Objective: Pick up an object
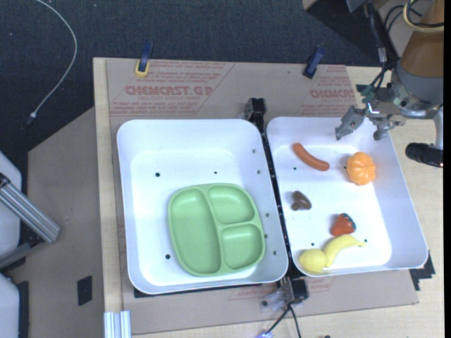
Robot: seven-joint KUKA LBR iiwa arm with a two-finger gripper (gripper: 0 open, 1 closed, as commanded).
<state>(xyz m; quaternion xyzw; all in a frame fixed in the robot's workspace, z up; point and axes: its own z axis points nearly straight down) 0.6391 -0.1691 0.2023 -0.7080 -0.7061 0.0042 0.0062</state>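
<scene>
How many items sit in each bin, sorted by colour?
Left bin:
Green: 1, divided plate

Right bin:
Orange: 2, sausage, pumpkin
Yellow: 2, banana, lemon
Brown: 1, small lump
Red: 1, small fruit

Total: 7

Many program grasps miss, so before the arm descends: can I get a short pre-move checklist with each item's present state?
1. Tool open: ok, fingers spread.
2. Tool carrying nothing: ok.
3. Tool over the right bin: ok, at its far edge.
4. Tool directly above a target: not ok; the orange pumpkin toy lies nearer the camera.
5. Pumpkin toy apart from the sausage: ok.
6. Tool height above the bin floor: cannot tell.
</scene>
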